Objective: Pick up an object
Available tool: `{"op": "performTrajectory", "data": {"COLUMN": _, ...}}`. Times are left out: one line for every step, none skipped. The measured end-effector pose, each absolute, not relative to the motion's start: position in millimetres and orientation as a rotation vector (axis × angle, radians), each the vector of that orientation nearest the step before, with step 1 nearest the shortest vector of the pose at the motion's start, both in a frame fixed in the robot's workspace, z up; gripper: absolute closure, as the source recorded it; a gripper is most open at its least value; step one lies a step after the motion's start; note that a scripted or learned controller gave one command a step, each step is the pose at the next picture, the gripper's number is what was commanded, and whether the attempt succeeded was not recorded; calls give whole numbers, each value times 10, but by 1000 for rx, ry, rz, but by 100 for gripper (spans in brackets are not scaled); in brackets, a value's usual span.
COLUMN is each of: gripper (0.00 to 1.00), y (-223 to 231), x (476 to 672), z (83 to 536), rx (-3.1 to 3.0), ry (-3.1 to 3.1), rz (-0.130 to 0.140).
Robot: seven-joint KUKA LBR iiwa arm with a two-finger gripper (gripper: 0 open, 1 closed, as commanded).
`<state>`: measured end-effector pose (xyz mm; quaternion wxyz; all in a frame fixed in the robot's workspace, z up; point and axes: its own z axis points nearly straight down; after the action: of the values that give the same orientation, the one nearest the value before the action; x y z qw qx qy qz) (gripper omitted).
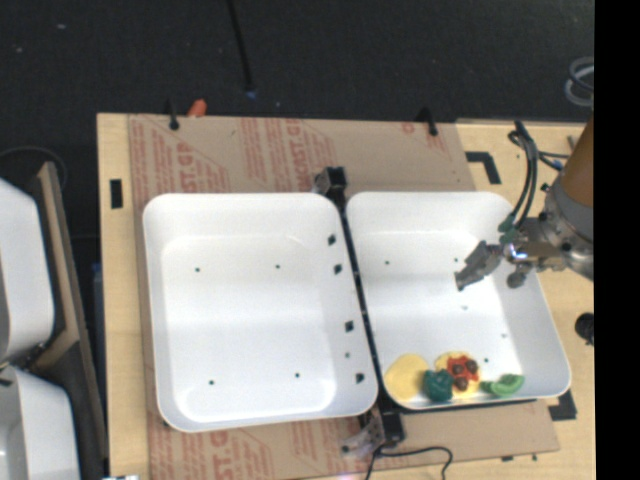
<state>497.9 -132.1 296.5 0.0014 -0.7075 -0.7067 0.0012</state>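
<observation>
Wooden bench [120,268] is topped by two white bins side by side; left bin [250,308], right bin [520,318]. Gripper [492,268] is seen over the right bin, fingers spread, nothing held. Small objects [455,376] are clustered at the right bin's near edge, well apart from gripper

The arm [572,208] is grey metal with an orange-brown band above the wrist, and dark cables loop along its upper side near the wrist. Its wrist block is pale grey with a small teal-green spot and a bluish glint. The gripper [492,266] ends in dark grey, angular fingers [474,271].
</observation>
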Motion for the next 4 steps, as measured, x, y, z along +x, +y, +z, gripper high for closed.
{"op": "performTrajectory", "data": {"gripper": 0, "y": -1321, "x": 4986, "z": 2987, "rx": -2223, "ry": -2221, "rz": -1}}
{"op": "performTrajectory", "data": {"gripper": 0, "y": -1388, "x": 5054, "z": 2431, "rx": -2220, "ry": -2218, "rz": 4}}
{"op": "performTrajectory", "data": {"gripper": 0, "y": -1358, "x": 5067, "z": 2007, "rx": -2220, "ry": -2219, "rz": 3}}
{"op": "performTrajectory", "data": {"gripper": 0, "y": -1362, "x": 5054, "z": 1587, "rx": -2220, "ry": -2219, "rz": 3}}
